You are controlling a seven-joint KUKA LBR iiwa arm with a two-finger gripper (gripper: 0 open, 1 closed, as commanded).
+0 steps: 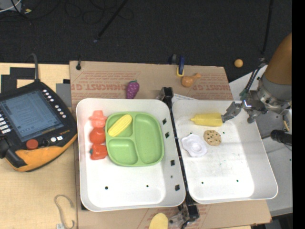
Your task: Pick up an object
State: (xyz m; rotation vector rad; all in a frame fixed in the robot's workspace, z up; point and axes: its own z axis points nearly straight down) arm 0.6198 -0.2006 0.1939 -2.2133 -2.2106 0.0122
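End effector (232,111) low over right bin (248,185), beside yellow bottle (208,120); finger state impossible to tell. Approach step; next, closing around bottle, then lifting.

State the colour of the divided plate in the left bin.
Green. The divided plate shows best in the camera view, with a yellow corn cob in one compartment.

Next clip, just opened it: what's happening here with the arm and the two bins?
The grey arm reaches in from the right, its tool low over the right bin, right beside the end of a yellow toy. A cookie and a white piece lie nearby. Nothing looks lifted yet. The left bin holds a green divided plate with a corn cob, and red toys beside it.
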